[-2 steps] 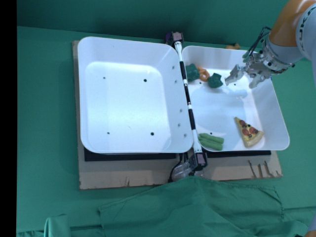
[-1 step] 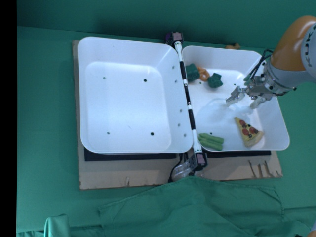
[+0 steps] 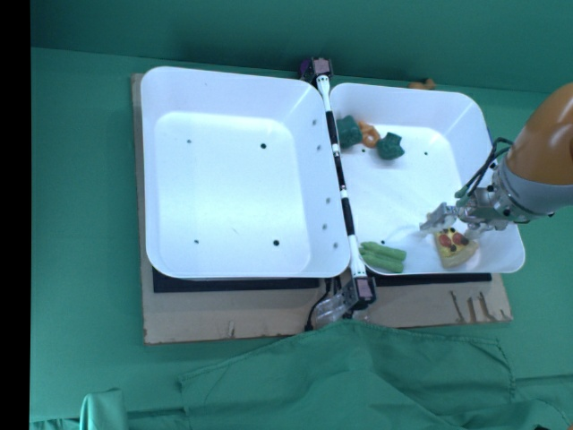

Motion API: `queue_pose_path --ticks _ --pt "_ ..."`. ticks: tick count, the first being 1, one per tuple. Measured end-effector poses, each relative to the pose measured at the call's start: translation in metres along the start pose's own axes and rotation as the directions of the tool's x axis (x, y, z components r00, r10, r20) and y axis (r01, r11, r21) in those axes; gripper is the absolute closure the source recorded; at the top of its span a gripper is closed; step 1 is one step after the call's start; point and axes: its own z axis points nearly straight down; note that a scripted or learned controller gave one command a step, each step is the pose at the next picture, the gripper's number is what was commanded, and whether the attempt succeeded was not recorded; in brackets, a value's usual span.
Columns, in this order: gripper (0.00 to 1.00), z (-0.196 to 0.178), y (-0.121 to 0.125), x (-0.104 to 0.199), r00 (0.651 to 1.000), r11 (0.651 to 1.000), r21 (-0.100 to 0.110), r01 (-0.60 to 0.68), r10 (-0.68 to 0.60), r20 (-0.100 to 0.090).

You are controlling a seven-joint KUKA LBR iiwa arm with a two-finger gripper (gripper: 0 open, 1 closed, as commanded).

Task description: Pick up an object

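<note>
Green tabletop (image 3: 81,195) bears both bins; near its front right corner, the end effector (image 3: 440,219), fingers apart, hovers just above the pizza slice (image 3: 455,246).

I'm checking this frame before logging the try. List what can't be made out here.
- Gripper in the camera view: too small and blurred to tell how its fingers stand.
- Pizza slice toy: its upper end sits under the gripper, so contact is unclear.
- Arm: cut off by the right edge.
- Small orange thing behind the right bin: partly hidden by the rim.
</note>
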Motion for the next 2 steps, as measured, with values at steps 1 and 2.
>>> queue_pose_path --ticks 1,2 --pt "0.0 -0.014 0.012 0.002 1.0 1.0 0.0 0.005 -0.005 -0.001" --pt "1.0 -0.025 0.013 0.0 1.0 1.0 -0.004 0.0 0.0 0.001"
